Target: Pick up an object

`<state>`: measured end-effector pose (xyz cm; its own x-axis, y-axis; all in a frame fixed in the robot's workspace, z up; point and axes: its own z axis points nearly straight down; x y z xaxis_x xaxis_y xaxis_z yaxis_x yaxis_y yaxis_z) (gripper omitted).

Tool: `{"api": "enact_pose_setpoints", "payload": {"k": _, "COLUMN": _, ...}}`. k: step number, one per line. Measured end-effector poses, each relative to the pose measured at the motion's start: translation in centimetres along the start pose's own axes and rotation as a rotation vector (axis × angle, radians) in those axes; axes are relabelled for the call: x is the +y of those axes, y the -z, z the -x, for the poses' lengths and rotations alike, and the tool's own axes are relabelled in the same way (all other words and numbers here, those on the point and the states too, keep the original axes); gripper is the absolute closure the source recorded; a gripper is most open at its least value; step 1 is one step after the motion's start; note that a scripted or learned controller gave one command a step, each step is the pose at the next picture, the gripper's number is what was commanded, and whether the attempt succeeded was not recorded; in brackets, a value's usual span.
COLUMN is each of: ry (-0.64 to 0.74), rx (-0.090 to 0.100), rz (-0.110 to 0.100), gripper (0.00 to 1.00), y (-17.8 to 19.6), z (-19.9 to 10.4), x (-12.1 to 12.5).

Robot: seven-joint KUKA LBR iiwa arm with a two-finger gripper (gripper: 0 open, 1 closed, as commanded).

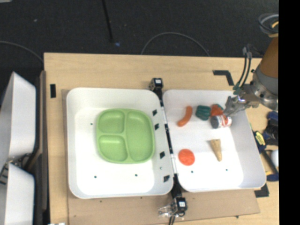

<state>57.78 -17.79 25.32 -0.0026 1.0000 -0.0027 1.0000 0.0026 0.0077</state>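
Grey metal at the far right: the gripper [233, 105] sits low over the upper right corner of the right bin [243, 172], and how far apart its jaws stand I cannot tell from this angle. Just beneath its tip lies a small grey and red can [220, 122], on its side, touching or nearly touching the tool. Right beside that, an orange-red piece [216, 109] presses up against a dark green block [203, 112], the three bunched together near the bin's back wall. Moving left, an orange sausage-shaped toy [184, 116] lies tilted, apart from the cluster. Down toward the middle of the bin, a tan cone [216, 148] points toward the front edge, and a flat red disc [186, 157] rests near the divider between the bins. Across that divider, the left bin [79, 182] carries a light green divided plate [125, 135] with three compartments, lying flat in the centre.
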Motion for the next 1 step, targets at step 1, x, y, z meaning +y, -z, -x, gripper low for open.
{"api": "enact_pose_setpoints", "payload": {"k": 1, "ry": 0.001, "rx": 0.001, "rz": -0.003, "gripper": 1.0, "y": 3.18, "z": 0.11, "x": 0.14}}
